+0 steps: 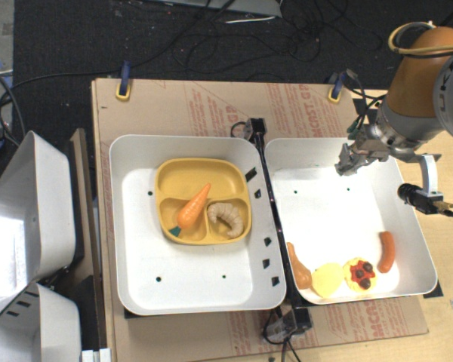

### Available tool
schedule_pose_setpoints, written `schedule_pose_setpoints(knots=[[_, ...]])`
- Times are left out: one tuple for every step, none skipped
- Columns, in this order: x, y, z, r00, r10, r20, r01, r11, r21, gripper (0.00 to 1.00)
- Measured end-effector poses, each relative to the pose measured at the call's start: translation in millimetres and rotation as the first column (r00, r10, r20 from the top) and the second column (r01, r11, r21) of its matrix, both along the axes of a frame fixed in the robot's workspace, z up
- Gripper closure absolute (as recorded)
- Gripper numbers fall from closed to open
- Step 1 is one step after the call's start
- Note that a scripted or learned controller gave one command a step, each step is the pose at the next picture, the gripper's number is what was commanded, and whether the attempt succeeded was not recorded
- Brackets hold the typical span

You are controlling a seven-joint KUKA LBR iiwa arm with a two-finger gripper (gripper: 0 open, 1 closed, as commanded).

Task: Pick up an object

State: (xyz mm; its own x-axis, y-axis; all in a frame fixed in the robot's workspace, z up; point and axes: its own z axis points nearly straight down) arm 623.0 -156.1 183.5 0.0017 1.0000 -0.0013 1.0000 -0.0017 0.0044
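Right bin (340, 210), sausage (386, 251) well below pincer (349, 162)

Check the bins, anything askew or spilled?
Nothing spilled. The yellow plate sits flat in the left bin, holding a carrot and a shrimp. The right bin's toy food crowds its near edge; the pincer hovers at the far edge.

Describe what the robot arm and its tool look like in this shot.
The arm is grey with a rounded orange section on top, and a tan cable loops over that. Dark cables run along the wrist. The tool is a small grey metal piece, too small to make out in detail.
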Motion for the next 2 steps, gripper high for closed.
schedule_pose_setpoints(knots=[[7, 3, 63, 1.0, 0.006, 0.003, -0.006, 1.0, -0.001, 1.0], [8, 3, 83, 1.0, 0.005, -0.001, -0.005, 1.0, 0.0, 1.0]])
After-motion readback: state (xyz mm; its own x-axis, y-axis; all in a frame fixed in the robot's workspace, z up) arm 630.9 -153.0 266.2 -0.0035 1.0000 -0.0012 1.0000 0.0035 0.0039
